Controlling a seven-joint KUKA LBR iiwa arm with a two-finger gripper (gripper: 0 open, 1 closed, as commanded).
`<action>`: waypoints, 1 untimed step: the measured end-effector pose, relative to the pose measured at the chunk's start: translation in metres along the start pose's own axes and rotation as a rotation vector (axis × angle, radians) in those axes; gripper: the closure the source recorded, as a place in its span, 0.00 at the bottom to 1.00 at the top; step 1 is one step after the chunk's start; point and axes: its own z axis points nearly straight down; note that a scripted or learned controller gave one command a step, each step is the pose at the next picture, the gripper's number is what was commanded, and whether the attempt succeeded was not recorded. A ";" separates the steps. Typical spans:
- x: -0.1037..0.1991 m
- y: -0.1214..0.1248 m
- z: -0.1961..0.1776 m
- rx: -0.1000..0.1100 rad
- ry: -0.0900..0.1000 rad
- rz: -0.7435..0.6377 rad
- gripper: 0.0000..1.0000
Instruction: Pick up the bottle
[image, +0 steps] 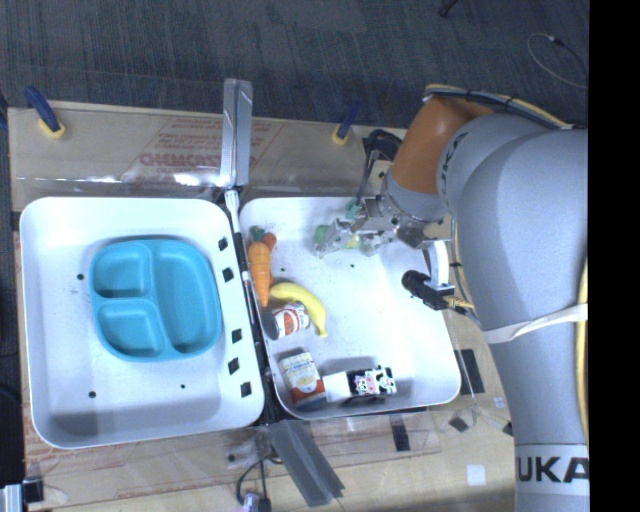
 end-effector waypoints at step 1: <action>-0.018 -0.035 -0.006 0.001 0.000 0.062 0.00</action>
